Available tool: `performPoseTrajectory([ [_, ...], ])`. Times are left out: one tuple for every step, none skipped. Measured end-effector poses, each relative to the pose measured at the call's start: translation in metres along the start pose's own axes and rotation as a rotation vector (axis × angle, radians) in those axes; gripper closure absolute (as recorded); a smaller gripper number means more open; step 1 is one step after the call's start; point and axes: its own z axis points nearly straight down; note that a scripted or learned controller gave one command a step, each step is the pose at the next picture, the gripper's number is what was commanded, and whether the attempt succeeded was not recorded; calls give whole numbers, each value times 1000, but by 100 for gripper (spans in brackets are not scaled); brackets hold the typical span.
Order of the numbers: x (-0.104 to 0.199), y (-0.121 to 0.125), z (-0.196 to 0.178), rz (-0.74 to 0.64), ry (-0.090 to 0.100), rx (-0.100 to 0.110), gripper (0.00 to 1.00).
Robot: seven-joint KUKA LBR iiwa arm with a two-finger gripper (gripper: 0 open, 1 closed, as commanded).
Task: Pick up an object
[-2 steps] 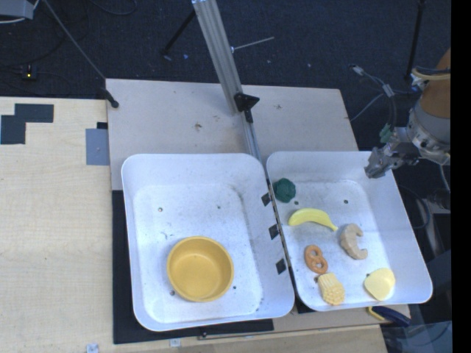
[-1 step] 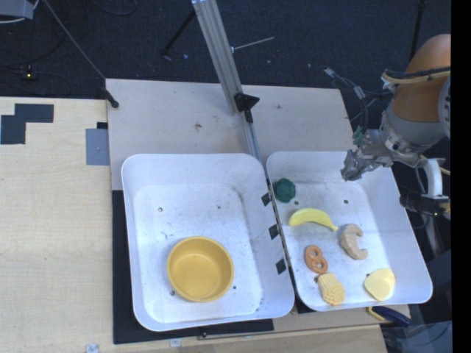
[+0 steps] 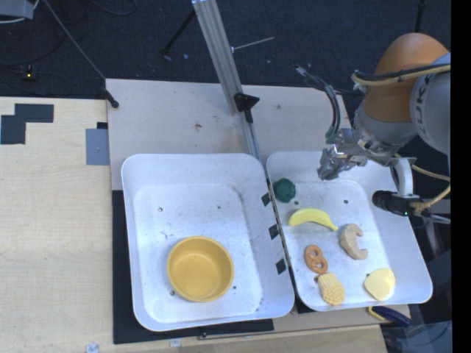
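Gripper (image 3: 333, 162) first: we found it hovering above the far edge of the right bin (image 3: 412, 267), hung from the grey arm (image 3: 434, 112) with its orange band (image 3: 405, 72) bulging over the wrist. From our slanted vantage we could not tell whether it stood wide or narrow; it read as a dark metal cluster, and nothing showed clamped in it.

We judged the task to be at its opening step, the approach, with no object yet lifted. All the candidates lay in the right bin. A green ball (image 3: 285, 190) sat near the bin's left wall, closest to the tool. A yellow banana (image 3: 313, 218) lay just beyond it towards the middle, a beige bone-like piece (image 3: 353, 241) to its right, a small pretzel (image 3: 315, 258) below, a corn cob (image 3: 331, 289) near the front rim, and a pale yellow lemon-like piece (image 3: 380, 284) at the front right. The left bin (image 3: 147, 197) held a yellow bowl (image 3: 200, 268), well apart from the arm.

For the next move we reckoned the arm needed to pick one target, centre over it and descend straight. The green ball looked nearest, but its roundness and the wall beside it could make it roll or crowd one side. The banana, lying apart from its neighbours, seemed the safer choice if taken across its narrow width.
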Motion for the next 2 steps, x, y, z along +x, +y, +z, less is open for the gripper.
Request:
performPoseTrajectory([
  [44,7,-9,1,-1,-2,100],
  [91,18,-22,1,-1,-2,100],
])
